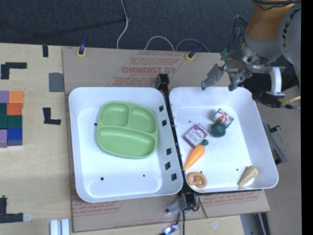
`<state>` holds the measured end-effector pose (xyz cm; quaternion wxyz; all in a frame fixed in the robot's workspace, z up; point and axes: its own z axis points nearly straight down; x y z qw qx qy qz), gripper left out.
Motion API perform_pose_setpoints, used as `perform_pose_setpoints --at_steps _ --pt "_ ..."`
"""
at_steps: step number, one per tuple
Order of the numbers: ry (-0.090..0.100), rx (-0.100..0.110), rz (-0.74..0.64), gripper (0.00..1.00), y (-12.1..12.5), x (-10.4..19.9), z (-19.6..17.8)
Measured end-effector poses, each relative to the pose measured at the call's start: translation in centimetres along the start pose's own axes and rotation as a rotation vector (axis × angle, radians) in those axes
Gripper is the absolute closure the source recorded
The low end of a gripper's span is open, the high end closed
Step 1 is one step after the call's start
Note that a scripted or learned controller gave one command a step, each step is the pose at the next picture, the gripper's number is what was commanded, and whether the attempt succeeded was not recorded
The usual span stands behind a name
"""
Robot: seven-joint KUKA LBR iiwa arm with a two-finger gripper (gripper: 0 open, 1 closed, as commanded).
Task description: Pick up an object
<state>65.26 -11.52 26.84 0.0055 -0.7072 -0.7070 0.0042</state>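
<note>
Two bins: side by side on a cardboard sheet (146, 65); left bin (83, 180), right bin (259, 146).
Claw: the gripper (221, 81) hangs above the far rim of the right bin, fingers spread apart, released, nothing between them and touching nothing that can be seen.
Arm: grey with an orange band (266, 21), entering from the upper right.
Left bin contents: a green divided plate (128, 130) with three compartments, lying flat.
Right bin contents: a small packet (222, 117) near the middle, a dark green round item (218, 130) touching it on the near side, a pink packet (195, 134) just left of that, an orange carrot (195, 155) below the pink packet, a pretzel (197, 180) by the near rim, a pale cone-shaped item (248, 176) in the near right corner.
Writing: red print on the cardboard and markings on both packets, all too small or blurred to read.
Elsewhere: coloured blocks (11, 119) at the left edge of the bench.
</note>
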Motion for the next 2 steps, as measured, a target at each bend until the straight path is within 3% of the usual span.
perform_pose_setpoints --at_steps 1,2 --pt "-0.001 -0.011 -0.003 0.00 0.2 0.0 -0.7" --pt "-0.002 -0.006 -0.003 0.00 0.9 0.5 4.2"
